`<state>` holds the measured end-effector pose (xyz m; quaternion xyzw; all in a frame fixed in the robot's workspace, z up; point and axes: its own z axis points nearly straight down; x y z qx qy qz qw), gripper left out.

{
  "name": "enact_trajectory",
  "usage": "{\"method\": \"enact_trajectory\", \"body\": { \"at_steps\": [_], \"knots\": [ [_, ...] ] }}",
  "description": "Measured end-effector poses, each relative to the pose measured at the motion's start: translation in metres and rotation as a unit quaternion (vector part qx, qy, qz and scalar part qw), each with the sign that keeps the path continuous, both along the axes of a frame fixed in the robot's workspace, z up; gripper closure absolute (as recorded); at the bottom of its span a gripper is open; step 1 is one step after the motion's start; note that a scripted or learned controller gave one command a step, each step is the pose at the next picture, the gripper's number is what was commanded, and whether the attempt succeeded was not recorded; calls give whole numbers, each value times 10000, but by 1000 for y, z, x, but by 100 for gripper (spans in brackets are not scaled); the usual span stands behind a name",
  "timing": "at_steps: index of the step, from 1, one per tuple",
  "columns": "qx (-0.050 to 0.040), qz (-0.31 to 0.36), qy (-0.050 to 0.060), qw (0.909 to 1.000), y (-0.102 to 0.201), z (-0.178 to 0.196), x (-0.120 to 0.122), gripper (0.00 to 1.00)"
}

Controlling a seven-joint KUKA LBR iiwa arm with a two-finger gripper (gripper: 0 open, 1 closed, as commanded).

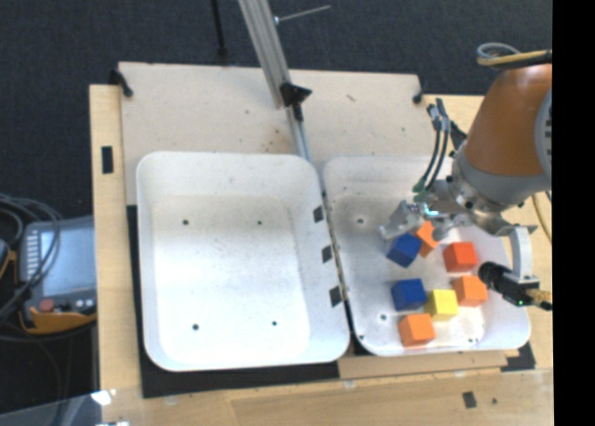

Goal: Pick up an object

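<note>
The right bin (367,193) holds several small blocks. A blue cube (403,250) lies just below my gripper (412,220), and a small orange block (428,237) touches that cube's right side, partly under the gripper. Further right sits an orange cube (460,256), with another orange cube (471,289) below it. A second blue cube (408,294), a yellow cube (442,303) and one more orange cube (416,328) cluster near the bin's front edge. The gripper hangs low over the upper blue cube, and I see nothing lifted in it.
The left bin (232,257) stands beside the right one, their walls meeting near the middle. A slanted metal pole (265,29) rises from behind the bins. The arm's orange band (511,126) fills the right side above the bin.
</note>
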<state>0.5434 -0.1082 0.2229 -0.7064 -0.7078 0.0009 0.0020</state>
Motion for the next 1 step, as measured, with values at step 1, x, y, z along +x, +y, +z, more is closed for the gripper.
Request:
{"method": "enact_trajectory", "body": {
  "at_steps": [1],
  "knots": [
    [-3,-8,-27,10000,0,2,1,0]
  ]
}}
